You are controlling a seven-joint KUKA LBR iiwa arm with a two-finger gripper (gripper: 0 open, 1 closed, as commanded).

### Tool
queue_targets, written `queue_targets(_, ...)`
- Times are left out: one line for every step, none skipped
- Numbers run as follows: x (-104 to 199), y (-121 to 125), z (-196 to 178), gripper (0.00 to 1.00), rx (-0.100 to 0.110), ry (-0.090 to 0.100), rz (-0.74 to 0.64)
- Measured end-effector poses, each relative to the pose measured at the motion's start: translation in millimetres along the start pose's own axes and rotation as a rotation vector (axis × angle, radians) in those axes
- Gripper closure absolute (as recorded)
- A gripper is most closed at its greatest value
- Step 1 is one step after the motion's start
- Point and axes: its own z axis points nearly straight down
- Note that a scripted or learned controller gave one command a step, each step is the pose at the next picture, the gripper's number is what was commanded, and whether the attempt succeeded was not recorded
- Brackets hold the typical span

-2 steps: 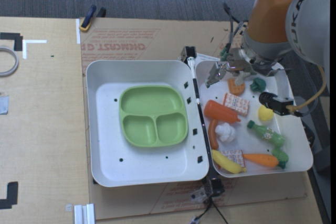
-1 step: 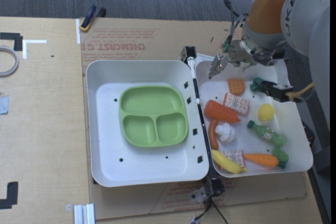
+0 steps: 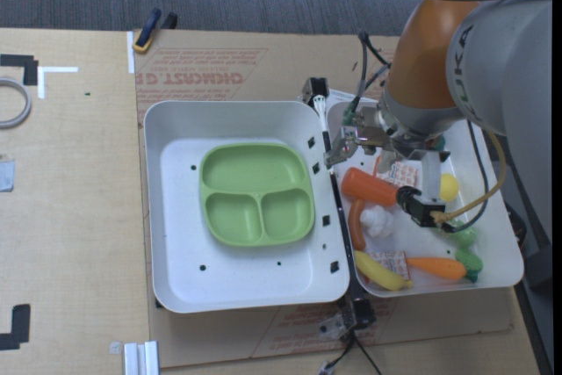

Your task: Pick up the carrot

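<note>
The carrot (image 3: 436, 268), orange with a green leafy end, lies flat near the front edge of the right bin (image 3: 500, 250). My gripper (image 3: 387, 155) hangs over the back half of that bin, under the orange wrist band. It is well behind the carrot and apart from it. It sits just above a thick orange-red cylinder (image 3: 369, 186). The arm's body hides the back right part of the bin.
The left bin (image 3: 167, 215) holds a green three-compartment tray (image 3: 257, 193). In the right bin lie a yellow banana (image 3: 381, 270), a white lump (image 3: 378, 221), a small yellow piece (image 3: 450, 186) and a printed packet (image 3: 406, 173). A black cable end (image 3: 423, 206) hangs over the middle of the right bin.
</note>
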Motion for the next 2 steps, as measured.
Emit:
queue_targets(-6.2,-52.9,-67.3,0.0,-0.003,0.0,-0.171)
queue_targets(8.0,-70.3,-0.1,0.0,-0.002,0.0,0.012)
